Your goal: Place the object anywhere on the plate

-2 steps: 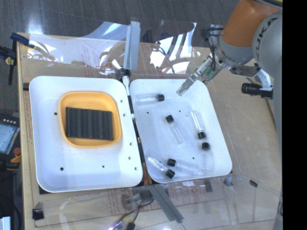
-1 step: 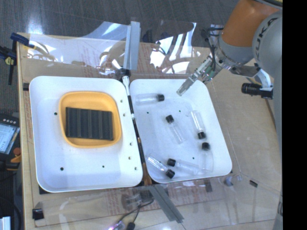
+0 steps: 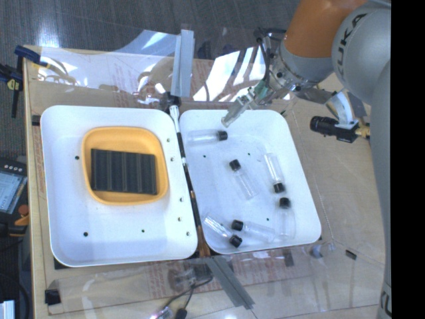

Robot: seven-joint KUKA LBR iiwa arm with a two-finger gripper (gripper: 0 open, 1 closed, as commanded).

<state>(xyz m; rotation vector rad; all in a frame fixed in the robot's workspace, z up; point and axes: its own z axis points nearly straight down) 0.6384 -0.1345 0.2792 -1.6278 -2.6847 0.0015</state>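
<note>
Several clear vials with black caps lie scattered in the right bin (image 3: 302,178). One vial (image 3: 206,137) rests near the bin's top left corner, another vial (image 3: 242,178) in the middle, and a third vial (image 3: 273,170) to its right. More lie along the bin's front edge. The yellow plate (image 3: 99,141) with a dark ribbed insert sits in the left bin (image 3: 66,231). My gripper (image 3: 230,118) hangs over the back edge of the right bin, just above and right of the top-left vial. Nothing is visibly held in it.
A raised divider (image 3: 186,178) runs between the two bins. Clear plastic sheeting and a grey upright bar (image 3: 182,62) stand behind the bins. The arm's orange band (image 3: 319,18) looms over the back right corner.
</note>
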